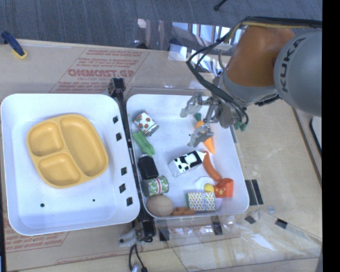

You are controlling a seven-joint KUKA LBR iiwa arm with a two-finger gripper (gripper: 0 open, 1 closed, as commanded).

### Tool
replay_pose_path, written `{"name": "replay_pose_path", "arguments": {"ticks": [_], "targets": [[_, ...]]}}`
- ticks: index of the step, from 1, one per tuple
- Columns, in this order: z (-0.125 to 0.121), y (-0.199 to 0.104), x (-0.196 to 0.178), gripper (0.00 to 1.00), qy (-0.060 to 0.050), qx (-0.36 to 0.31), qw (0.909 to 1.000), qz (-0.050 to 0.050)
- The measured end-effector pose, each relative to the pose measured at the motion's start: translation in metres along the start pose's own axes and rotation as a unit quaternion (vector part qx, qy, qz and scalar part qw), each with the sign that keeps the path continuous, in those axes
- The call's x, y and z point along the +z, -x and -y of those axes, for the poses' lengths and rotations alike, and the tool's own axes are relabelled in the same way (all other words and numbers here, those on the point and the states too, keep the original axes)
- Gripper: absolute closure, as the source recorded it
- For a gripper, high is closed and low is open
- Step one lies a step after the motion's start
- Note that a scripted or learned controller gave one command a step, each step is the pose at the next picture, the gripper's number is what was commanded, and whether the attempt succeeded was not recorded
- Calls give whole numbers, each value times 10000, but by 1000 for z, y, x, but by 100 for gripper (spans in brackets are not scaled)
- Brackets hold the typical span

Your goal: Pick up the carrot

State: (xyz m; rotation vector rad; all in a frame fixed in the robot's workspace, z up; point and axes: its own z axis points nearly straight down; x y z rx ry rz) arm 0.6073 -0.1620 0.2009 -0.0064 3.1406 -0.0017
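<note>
In the right bin [158, 103], the gripper [199, 123] hangs with fingers spread and nothing between them, just above the carrot [208, 145].

Dark grey carpet floor [73, 7] beyond a brown cardboard-covered bench [62, 75] (red print on it)

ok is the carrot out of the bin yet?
No, in. The carrot lies in the right bin, just below the gripper. Whether the fingers have it: cannot tell.
</note>
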Motion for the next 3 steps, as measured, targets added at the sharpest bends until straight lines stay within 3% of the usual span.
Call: {"name": "replay_pose_path", "arguments": {"ticks": [1, 2, 3], "targets": [[47, 16, 109, 0, 1, 1595, 9872, -12], [44, 19, 96, 100, -7, 1545, 9880, 20], [11, -1, 52, 100, 4, 3459, 9383, -3]]}}
